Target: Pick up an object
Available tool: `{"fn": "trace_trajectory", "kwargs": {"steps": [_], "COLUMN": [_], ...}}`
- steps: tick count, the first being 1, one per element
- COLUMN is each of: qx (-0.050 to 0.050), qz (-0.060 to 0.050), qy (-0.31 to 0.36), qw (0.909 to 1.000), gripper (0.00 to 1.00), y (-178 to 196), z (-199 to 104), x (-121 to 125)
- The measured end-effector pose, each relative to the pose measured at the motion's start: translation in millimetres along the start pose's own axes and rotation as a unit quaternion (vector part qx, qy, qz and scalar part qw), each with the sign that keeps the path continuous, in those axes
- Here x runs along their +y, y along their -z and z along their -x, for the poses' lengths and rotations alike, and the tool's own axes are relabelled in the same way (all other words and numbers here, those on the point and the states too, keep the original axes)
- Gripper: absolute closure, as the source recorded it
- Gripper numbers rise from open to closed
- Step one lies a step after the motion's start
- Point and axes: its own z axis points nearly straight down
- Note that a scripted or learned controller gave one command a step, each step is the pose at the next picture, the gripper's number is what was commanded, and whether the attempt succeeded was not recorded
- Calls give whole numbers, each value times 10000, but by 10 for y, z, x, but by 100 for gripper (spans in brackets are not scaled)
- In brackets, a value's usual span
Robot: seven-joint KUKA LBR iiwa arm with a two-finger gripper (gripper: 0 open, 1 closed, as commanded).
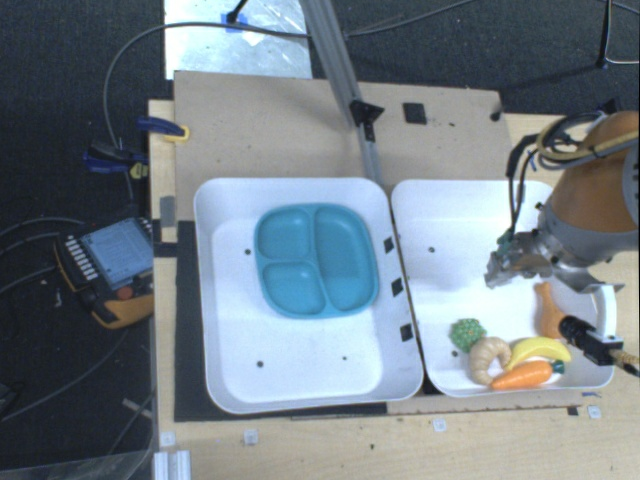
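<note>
Left bin point(225, 368): blue divided plate point(317, 260). Right bin point(440, 228): broccoli point(466, 333), croissant point(487, 357), carrot point(522, 374), banana point(540, 349) clustered at near edge. Gripper point(503, 270) above bin floor, holding nothing visible; finger state cannot be told.

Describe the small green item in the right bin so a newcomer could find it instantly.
Start at the right bin and go to its near edge, where toy foods lie clustered. The green broccoli sits at the cluster's left end, just above the tan piece. It alone is green and bumpy; its neighbours are tan, yellow and orange.
</note>
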Motion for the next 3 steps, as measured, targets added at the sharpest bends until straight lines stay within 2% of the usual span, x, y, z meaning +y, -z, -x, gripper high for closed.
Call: {"fn": "trace_trajectory", "kwargs": {"steps": [2, 3], "qx": [-1, 10], "qz": [6, -6], "qy": [5, 28], "qw": [10000, 10000], "gripper": [100, 100], "y": [1114, 1109], "z": [-64, -653], "x": [-32, 103]}}
